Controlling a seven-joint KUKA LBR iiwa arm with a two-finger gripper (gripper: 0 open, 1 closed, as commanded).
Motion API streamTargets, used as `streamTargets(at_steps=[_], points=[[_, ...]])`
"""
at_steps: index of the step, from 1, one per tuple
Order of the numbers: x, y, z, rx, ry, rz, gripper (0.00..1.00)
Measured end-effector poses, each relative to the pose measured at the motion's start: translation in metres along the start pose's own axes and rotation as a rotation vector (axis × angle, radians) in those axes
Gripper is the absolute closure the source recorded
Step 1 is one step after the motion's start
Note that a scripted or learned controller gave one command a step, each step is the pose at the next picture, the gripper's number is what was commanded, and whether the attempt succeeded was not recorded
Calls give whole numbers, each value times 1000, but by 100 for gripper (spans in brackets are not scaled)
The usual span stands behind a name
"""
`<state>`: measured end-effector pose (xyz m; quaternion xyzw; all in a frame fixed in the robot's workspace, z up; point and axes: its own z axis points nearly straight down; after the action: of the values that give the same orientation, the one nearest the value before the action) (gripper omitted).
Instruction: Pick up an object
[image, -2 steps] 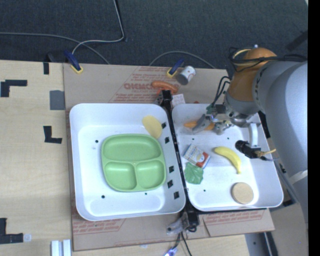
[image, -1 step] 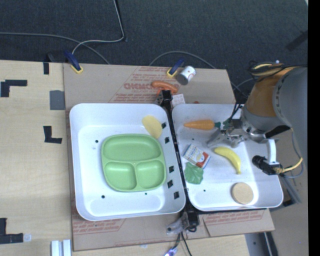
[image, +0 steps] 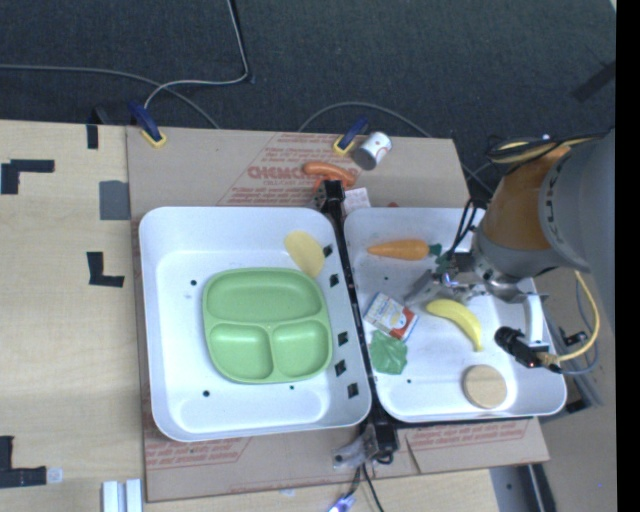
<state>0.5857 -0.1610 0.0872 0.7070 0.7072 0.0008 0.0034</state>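
A KUKA arm's gripper (image: 432, 285) hangs low in the right bin (image: 545, 405), just beside a toy banana (image: 457, 322); whether its grip is spread or closed cannot be told. The banana lies flat between a carrot (image: 398, 250) and a wooden disc (image: 484, 386). It looks light, rigid and smooth, best pinched across its curved middle.

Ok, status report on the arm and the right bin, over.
Gripper low in right bin, nothing seen held. Banana beside it, carrot above. Packet close by.
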Motion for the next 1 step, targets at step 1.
streamTargets(at_steps=[1], points=[[-37,81,-20,14,4,-2,0]])
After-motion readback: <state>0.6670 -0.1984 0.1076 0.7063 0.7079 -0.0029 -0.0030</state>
